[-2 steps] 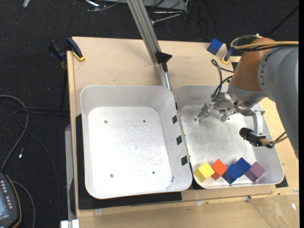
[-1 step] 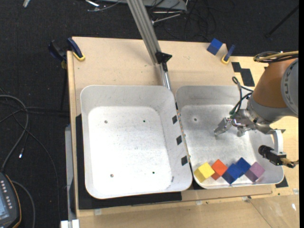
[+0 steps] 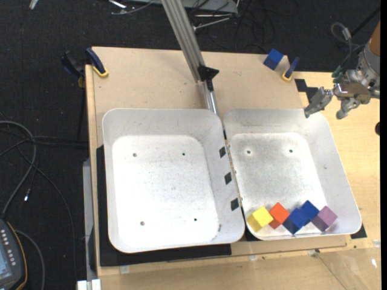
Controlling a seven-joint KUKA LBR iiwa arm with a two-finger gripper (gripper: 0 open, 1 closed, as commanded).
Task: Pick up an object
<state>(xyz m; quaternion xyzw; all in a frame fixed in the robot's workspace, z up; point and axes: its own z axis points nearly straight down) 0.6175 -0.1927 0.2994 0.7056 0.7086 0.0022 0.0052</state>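
Note:
Several small blocks lie along the near edge of the right bin (image 3: 320, 139): a yellow block (image 3: 260, 218), an orange block (image 3: 279, 214), a blue block (image 3: 303, 215) and a purple block (image 3: 325, 218). They sit close together, some touching. My gripper (image 3: 332, 104) hangs at the far right, above the bin's back right corner and well away from the blocks. Its two fingers stand apart with nothing between them.
The left bin (image 3: 121, 132) lies beside the right one. A lone blue cube (image 3: 274, 58) rests on the wooden bench behind the right bin, next to a yellow-tipped clamp (image 3: 289, 69). A metal pole (image 3: 184, 32) slants up from between the bins.

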